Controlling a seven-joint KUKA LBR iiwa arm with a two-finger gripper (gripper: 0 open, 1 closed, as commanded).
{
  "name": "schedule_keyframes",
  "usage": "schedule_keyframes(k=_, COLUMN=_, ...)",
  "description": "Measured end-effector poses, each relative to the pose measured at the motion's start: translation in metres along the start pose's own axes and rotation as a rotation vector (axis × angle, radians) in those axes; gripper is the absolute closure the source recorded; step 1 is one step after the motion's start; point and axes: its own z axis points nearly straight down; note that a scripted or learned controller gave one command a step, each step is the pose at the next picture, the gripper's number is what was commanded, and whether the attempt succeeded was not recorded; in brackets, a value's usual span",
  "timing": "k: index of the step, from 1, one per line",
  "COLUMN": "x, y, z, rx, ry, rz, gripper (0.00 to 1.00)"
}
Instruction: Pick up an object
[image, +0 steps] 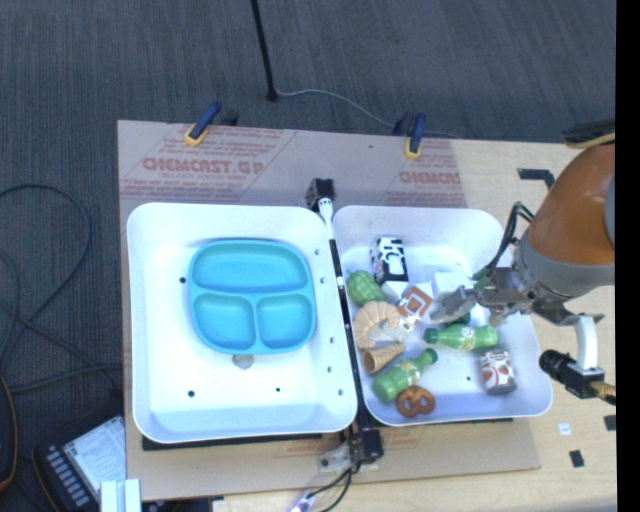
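Note:
The right bin holds several small toy foods. Among them are a black and white carton, an orange and white packet, a tan shell-shaped pastry, an ice cream cone, two green bottles, a pretzel and a red and white can. My gripper reaches in from the right, low over the bin's middle, just above the lying green bottle and beside the packet. Whether it touches either I cannot make out.
The left bin carries a blue three-compartment plate. A black divider runs between the bins. Two clamps pin the cardboard at the back. Cables lie on the floor to the left.

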Motion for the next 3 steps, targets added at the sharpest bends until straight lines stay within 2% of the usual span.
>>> schedule_keyframes(k=1, x=0.032, y=0.020, z=0.070, rx=-0.018, ry=-0.001, rz=0.000, gripper=0.00)
schedule_keyframes(k=2, x=0.040, y=0.008, z=0.084, rx=-0.001, ry=0.000, rz=0.000, gripper=0.00)
schedule_keyframes(k=3, x=0.040, y=0.007, z=0.074, rx=0.000, ry=0.000, rz=0.000, gripper=1.00)
